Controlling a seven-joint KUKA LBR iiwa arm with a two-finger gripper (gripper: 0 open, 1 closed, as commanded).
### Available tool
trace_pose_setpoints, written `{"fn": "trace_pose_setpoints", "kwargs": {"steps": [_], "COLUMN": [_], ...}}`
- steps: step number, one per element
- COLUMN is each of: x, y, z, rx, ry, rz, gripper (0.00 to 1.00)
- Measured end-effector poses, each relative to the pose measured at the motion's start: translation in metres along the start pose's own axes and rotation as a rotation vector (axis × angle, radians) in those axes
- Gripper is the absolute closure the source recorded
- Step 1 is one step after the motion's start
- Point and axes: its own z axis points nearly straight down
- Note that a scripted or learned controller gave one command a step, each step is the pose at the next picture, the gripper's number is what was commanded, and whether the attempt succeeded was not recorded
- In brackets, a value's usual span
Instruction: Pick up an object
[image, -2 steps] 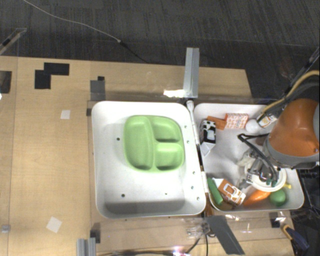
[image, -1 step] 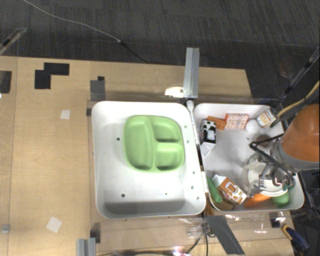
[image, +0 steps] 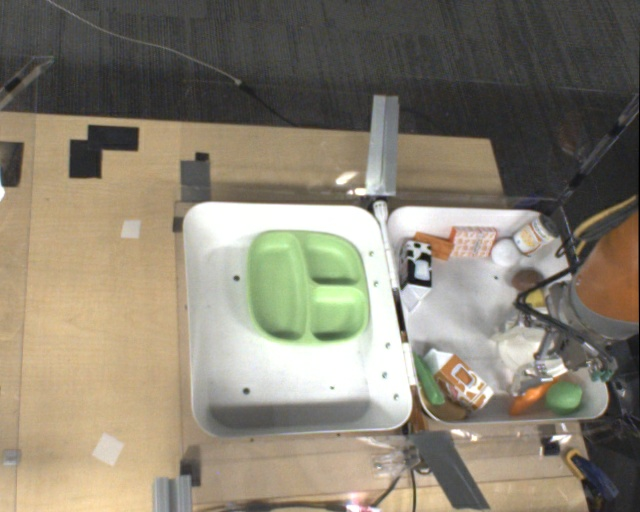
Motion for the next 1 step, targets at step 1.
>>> {"fn": "trace_pose_setpoints", "kwargs": {"steps": [1], "x": [-0.0053], "y": [0.0000], "z": [-0.0136], "rx": [0.005], "ry": [-0.015], "rz": [-0.004], "gripper": [1.00]}}
